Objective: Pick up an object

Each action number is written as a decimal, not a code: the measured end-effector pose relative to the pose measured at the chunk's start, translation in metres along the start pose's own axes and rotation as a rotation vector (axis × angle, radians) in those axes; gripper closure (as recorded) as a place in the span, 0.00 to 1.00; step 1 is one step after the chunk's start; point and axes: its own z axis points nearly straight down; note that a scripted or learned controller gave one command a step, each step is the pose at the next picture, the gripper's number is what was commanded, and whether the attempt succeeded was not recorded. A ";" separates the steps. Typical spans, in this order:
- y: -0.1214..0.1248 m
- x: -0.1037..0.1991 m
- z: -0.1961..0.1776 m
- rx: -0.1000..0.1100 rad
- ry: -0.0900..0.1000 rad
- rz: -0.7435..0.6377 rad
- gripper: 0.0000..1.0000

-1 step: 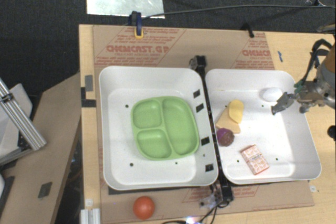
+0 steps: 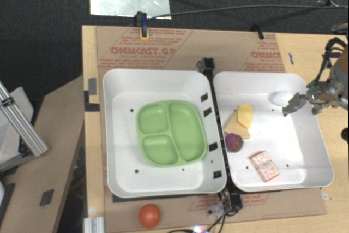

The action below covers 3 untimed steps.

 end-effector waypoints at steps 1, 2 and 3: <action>-0.008 -0.001 0.045 0.004 0.001 0.002 0.00; -0.014 0.008 0.101 0.005 0.002 0.002 0.00; -0.014 0.008 0.135 0.003 0.002 0.002 0.00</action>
